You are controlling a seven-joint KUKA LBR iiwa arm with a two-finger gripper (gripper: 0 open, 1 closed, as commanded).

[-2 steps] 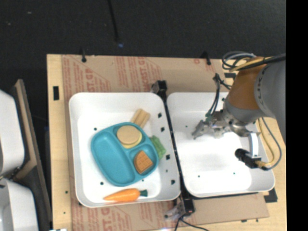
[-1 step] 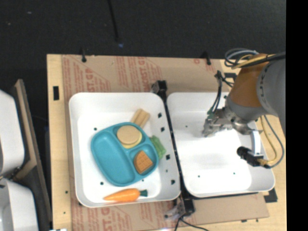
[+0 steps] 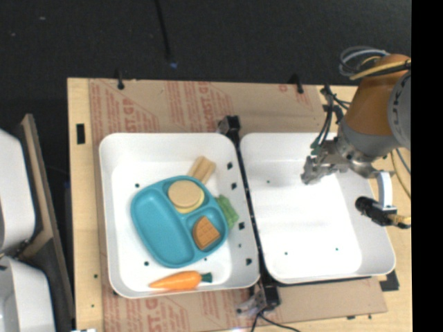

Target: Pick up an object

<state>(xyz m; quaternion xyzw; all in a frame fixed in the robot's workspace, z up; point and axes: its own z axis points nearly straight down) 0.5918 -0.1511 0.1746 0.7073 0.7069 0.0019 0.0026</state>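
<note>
The left bin holds a blue sectioned tray. A round tan cookie-like piece and a brown waffle-like piece rest in the tray's sections. A tan wooden block lies just beyond the tray, and a green piece pokes out at its right edge. An orange carrot lies along the bin's near wall. My gripper hangs over the far part of the right bin, away from all these objects. Nothing is visible between its fingers.
A black divider clip sits where the two bins meet at the back. Cables loop above the orange wrist band. A black and white attachment sticks out over the right bin's right rim. The cardboard-covered bench surrounds both bins.
</note>
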